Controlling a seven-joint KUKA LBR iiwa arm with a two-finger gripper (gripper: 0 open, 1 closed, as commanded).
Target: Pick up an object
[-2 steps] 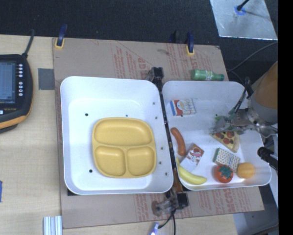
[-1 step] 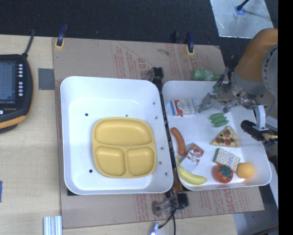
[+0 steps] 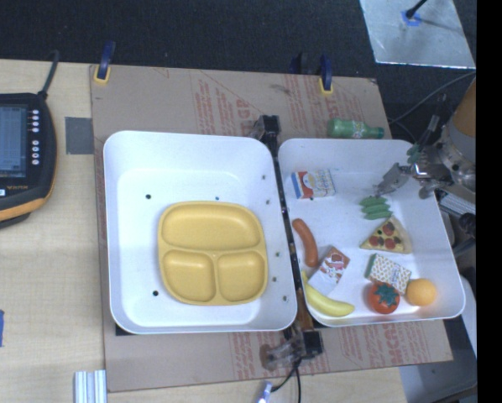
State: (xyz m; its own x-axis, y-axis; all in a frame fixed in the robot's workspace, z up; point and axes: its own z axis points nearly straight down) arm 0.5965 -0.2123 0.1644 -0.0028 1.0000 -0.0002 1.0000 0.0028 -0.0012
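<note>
Just below end effector (image 3: 395, 179) (apart): pea pod (image 3: 374, 207).

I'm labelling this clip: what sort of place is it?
Probably a robot lab bench: two white bins clamped to a board, toy food such as a banana and pizza slice, and a teach pendant at the left.

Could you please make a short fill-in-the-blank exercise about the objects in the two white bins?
1. The yellow plastic tray with three compartments lies in the ____ bin.
2. The yellow toy banana lies along the right white bin's ____ wall.
3. The triangular toy pizza slice lies just below the ____ toy vegetable.

Missing words: left; left; green
</note>
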